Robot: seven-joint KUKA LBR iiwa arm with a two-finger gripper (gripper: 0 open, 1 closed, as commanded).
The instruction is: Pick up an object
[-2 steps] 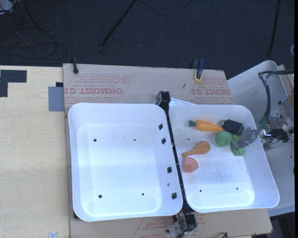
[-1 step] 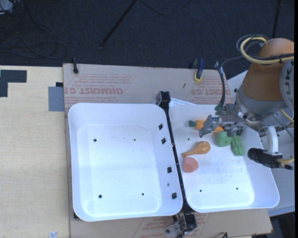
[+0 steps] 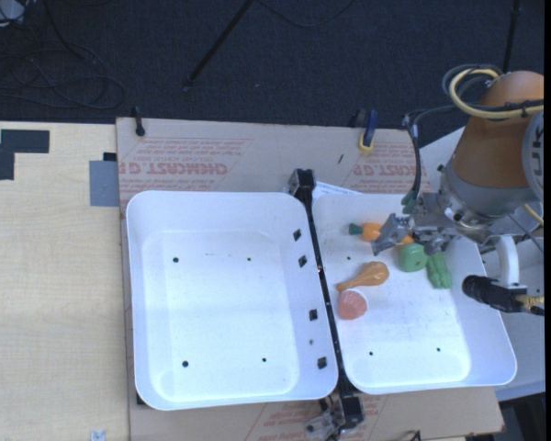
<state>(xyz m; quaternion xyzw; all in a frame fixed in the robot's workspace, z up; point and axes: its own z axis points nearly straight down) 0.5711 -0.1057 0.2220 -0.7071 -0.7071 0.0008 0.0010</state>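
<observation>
Orange toy carrot (image 3: pixel 375 231) is lying just beside our end effector (image 3: pixel 392 237) in the right bin (image 3: pixel 482 356); its grip, perhaps shut, we cannot tell.

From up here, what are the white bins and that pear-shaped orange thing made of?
The white bins look like moulded plastic: smooth, rounded rims with a soft sheen. The pear-shaped orange thing seems to be toy plastic or rubber, evenly coloured and slightly glossy; which of the two is unclear.

The arm (image 3: pixel 496 145) overlaps the orange toy (image 3: pixel 378 231), and its upper part runs off frame
</observation>
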